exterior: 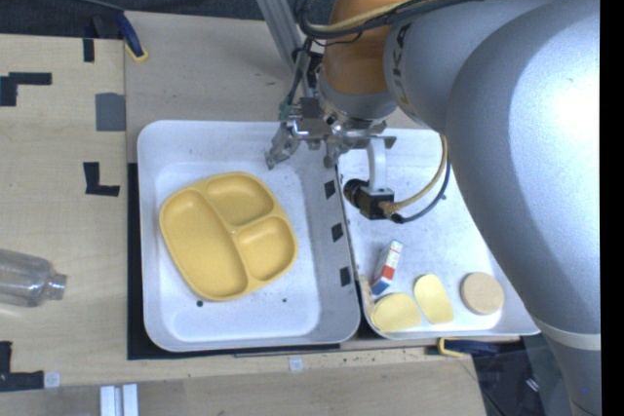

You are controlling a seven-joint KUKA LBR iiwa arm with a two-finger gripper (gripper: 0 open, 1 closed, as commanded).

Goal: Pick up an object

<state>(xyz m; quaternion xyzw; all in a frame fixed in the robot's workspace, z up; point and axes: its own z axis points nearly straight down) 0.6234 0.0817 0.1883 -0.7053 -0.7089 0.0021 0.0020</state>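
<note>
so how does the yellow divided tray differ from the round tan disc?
The yellow divided tray lies in the left bin; the round tan disc lies in the right bin, near its front corner. The tray is far larger than the disc. The tray is moulded into three compartments and roughly rounded-rectangular; the disc is a plain circle. Both lie flat, apart from the tool.
</note>
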